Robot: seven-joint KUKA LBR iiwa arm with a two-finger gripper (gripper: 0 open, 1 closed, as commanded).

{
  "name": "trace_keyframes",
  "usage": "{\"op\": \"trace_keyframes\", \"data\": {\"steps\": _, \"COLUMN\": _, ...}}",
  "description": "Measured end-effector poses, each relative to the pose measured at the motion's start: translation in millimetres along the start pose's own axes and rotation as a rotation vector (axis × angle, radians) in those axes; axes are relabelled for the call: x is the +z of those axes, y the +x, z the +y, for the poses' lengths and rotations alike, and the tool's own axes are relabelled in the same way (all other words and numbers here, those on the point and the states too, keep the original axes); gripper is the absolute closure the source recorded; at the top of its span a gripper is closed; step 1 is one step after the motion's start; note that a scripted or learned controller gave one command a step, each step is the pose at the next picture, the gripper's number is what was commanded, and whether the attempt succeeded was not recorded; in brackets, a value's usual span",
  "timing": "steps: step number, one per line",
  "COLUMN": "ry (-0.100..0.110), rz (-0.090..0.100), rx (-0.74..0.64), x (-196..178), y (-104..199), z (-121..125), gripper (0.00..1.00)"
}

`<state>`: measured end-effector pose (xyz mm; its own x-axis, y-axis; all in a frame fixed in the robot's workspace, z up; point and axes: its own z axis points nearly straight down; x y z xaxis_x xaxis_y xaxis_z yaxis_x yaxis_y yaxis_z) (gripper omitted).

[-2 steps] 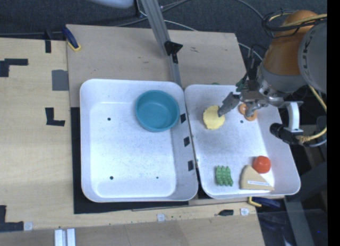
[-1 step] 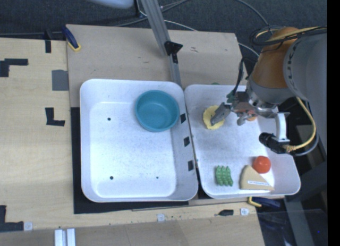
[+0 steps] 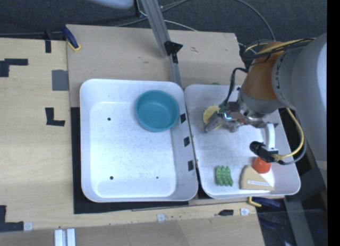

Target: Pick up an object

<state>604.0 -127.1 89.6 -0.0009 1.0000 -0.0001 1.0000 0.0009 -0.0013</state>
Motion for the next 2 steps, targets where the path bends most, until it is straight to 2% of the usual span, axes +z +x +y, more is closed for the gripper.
{"op": "trace_keyframes", "data": {"steps": 1, "ry": -0.002, "rz": -0.001, "rx": 0.0, "x": -11.4, "y": -0.2, "z": 0.4, "gripper": 1.0}}
{"op": "trace_keyframes", "data": {"steps": 2, "ry": -0.006, "rz": -0.001, "rx": 0.0, "x": -73.6, "y": -3.6, "z": 0.8, "gripper": 1.0}}
